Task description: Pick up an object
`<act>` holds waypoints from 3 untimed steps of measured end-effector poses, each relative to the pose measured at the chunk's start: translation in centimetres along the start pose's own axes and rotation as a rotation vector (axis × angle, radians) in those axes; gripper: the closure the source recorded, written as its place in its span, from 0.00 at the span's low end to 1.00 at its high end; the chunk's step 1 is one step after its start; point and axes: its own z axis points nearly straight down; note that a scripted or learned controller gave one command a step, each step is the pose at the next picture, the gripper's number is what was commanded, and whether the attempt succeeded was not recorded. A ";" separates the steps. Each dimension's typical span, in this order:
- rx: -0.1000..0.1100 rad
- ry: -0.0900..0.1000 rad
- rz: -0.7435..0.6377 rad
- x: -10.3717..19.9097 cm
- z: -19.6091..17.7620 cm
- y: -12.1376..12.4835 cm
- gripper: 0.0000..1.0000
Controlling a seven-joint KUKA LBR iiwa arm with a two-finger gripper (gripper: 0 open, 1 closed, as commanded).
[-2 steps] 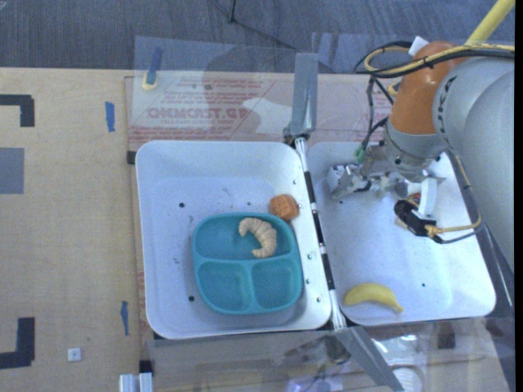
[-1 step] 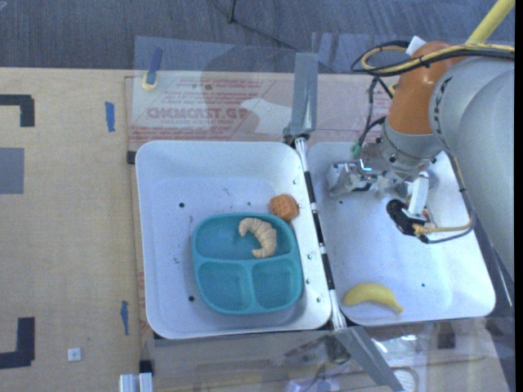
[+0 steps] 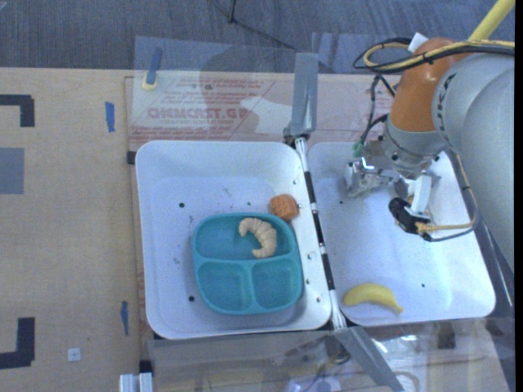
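A yellow banana [image 3: 372, 296] lies near the front edge of the right bin [image 3: 445, 288]. A croissant [image 3: 260, 235] rests in the top compartment of a blue divided plate [image 3: 247, 282] in the left bin [image 3: 163, 219]. A small orange ball [image 3: 283, 207] sits just beyond the plate's far right corner. My gripper [image 3: 359, 180] hangs over the back left part of the right bin, well away from the banana, with nothing seen between its fingers.
The grey arm with its orange band [image 3: 417, 96] fills the upper right and covers the right bin's back corner. A metal divider [image 3: 304, 104] runs between the bins. Cables [image 3: 433, 229] trail beneath the wrist.
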 end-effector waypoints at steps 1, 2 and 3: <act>-0.001 -0.001 0.000 0.0 0.0 0.0 0.00; -0.002 0.000 0.000 0.0 -1.1 0.0 1.00; -0.002 -0.001 0.000 0.0 -1.1 0.0 0.00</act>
